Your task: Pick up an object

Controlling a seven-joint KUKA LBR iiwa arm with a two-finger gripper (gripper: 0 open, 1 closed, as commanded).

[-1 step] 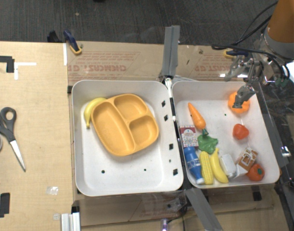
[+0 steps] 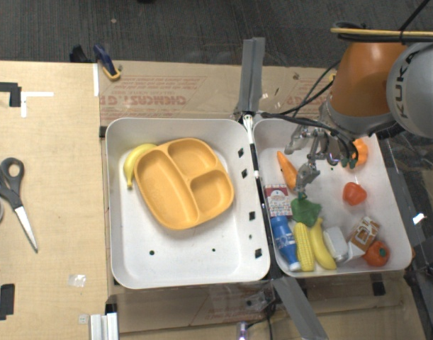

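My gripper (image 2: 312,163) hangs over the right bin (image 2: 390,183), at its upper middle, below the orange band of the arm. Just left of it lies an orange carrot (image 2: 286,170). A green leafy toy (image 2: 305,210) sits directly below the gripper. To the right are a red tomato (image 2: 354,193) and an orange fruit (image 2: 358,152), partly behind the gripper. Nothing shows held in the gripper.
The right bin's lower half is crowded: a small carton (image 2: 276,200), a blue bottle (image 2: 283,236), corn (image 2: 303,247), a banana (image 2: 322,246), a brown box (image 2: 363,232), an orange-red fruit (image 2: 377,253). The left bin (image 2: 181,261) holds a yellow divided plate (image 2: 184,183) and a banana (image 2: 134,163). Scissors (image 2: 14,193) lie far left.
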